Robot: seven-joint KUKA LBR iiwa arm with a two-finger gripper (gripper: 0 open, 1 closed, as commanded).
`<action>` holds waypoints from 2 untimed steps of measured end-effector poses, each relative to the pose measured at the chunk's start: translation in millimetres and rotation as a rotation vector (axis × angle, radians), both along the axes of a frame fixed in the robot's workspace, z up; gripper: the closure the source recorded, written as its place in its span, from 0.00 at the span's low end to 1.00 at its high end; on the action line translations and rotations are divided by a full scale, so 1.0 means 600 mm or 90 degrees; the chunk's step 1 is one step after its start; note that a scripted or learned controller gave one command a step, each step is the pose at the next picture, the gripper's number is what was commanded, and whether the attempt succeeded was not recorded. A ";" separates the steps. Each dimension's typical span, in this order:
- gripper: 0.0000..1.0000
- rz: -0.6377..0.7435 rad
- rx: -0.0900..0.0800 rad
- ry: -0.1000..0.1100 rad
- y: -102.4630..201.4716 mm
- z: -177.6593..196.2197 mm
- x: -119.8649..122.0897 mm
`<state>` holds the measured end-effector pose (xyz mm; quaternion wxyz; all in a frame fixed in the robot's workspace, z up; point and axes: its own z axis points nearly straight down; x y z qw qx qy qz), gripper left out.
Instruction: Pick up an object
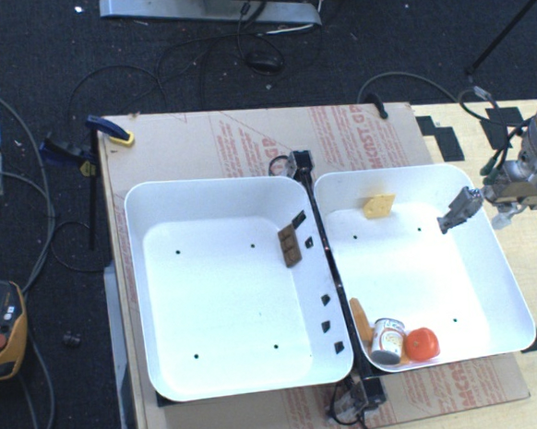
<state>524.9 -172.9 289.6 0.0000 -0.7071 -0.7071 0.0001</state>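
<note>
So the right bin has the pickable stuff, and it's split between two ends. Down in its near left corner there's a little cluster: a tomato, a small can lying on its side right against it, and a carrot running along the left wall just above the can, touching or nearly so. Up by the far wall, a bit left of the middle, a yellow cheese wedge sits on its own, well apart from that cluster. The gripper is over the far right corner of the same bin, poking in from the right rim and angled down toward the left. It looks like a dark slanted shape from here, and I honestly can't tell how far apart its tips are; nothing visible is caught in it. It's near the cheese but clearly not touching it, with bare white floor between them. Behind it the grey wrist and some cables hang over the bench edge. The left bin has just a brown chocolate bar, leaning against its right wall toward the far end. The two bins touch along the middle, with black clips on the shared rim. A blue and yellow clamp grips the bench's far left corner.
</note>
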 end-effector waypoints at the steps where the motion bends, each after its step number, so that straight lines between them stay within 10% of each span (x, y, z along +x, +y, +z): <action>1: 0.00 -0.052 0.002 0.007 0.072 -0.220 0.022; 2: 0.00 -0.053 0.000 0.000 0.068 -0.211 0.026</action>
